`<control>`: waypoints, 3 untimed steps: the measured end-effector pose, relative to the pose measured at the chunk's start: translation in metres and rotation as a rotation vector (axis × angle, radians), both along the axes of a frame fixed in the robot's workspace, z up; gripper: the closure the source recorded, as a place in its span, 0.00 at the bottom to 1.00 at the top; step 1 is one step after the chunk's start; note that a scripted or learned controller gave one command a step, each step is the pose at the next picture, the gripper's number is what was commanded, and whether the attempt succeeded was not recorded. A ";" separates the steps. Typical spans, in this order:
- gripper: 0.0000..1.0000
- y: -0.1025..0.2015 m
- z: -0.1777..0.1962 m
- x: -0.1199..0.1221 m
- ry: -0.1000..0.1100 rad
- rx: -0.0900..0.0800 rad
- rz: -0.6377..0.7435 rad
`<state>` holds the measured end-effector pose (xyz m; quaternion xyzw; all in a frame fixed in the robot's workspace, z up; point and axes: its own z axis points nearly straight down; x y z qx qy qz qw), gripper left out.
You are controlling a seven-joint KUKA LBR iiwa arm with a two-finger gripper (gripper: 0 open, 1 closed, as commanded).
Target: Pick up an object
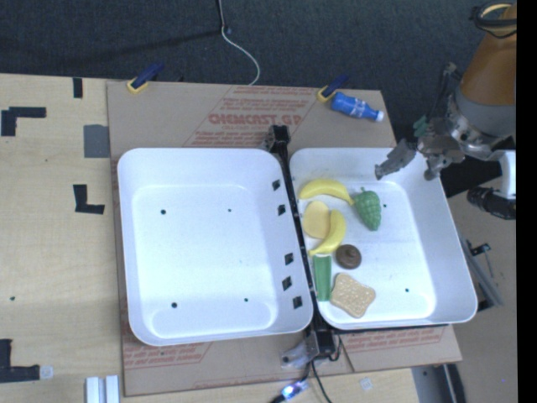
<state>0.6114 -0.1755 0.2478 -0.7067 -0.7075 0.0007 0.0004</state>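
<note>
The gripper [411,162] hovers over the far right corner of the right bin [436,250], its 2 fingers spread wide with nothing between them. The toy food lies to its near left, along the bin's left side. Nearest is the green strawberry-like piece [367,208], long axis running far to near.

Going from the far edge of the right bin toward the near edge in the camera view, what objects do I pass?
Curved yellow banana → bumpy green fruit → round brown doughnut-like piece → tan slice of toast.
</note>
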 end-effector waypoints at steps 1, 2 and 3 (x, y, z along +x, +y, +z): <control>0.00 -0.027 -0.112 -0.039 0.010 0.002 -0.004; 0.00 0.044 -0.166 -0.096 0.003 0.002 0.003; 1.00 0.040 -0.153 -0.093 -0.001 -0.001 0.000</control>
